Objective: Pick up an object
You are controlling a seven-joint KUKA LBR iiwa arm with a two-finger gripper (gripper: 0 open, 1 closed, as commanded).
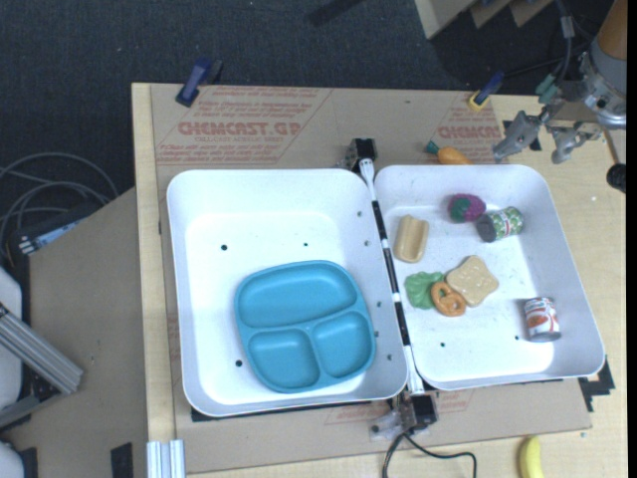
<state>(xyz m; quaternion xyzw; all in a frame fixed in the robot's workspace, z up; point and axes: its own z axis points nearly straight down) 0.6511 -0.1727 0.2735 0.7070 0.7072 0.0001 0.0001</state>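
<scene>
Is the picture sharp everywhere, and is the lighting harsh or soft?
In the camera view the light is soft and even: the white bins show no strong glare, and the blue tray casts only a faint shadow. The toy food is fairly sharp; the gripper at the upper right looks slightly blurred, and the dark floor beyond the bench shows little detail.

A brown board with red lettering lies under two white bins, the left bin and the right bin touching along a black hinge strip. Blue clips grip the board's far edge. Grey cables coil on the dark carpet at left. A yellow banana lies near the board's front edge.
</scene>
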